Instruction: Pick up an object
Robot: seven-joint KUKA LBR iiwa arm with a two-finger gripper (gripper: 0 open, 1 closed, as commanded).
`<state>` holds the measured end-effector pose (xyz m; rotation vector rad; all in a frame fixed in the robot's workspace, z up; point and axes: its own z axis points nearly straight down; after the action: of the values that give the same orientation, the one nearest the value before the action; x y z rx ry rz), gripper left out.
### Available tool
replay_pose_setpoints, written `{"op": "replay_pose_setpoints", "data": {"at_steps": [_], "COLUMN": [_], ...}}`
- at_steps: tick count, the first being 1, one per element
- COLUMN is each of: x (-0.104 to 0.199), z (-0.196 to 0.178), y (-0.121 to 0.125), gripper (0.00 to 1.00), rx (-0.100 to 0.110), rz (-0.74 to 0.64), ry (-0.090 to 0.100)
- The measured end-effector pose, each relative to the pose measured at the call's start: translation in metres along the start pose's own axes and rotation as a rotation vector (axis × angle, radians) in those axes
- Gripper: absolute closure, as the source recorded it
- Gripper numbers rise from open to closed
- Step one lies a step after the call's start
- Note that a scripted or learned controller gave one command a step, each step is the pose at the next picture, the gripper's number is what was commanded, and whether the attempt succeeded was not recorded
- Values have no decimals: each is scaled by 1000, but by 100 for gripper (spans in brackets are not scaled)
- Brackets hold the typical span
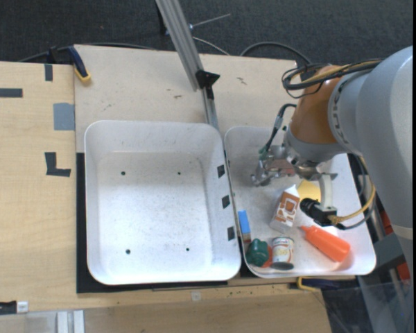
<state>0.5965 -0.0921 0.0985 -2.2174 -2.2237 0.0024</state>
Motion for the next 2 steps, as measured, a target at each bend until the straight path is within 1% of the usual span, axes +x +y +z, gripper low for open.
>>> {"op": "replay_pose_setpoints", "data": {"at_steps": [1,2], "x": [-4,-1], "z": [-44,-99], "y": [4,15], "gripper": [100,100], "rx": [-4,-7], "rz": [2,1], "ry": [0,-1]}}
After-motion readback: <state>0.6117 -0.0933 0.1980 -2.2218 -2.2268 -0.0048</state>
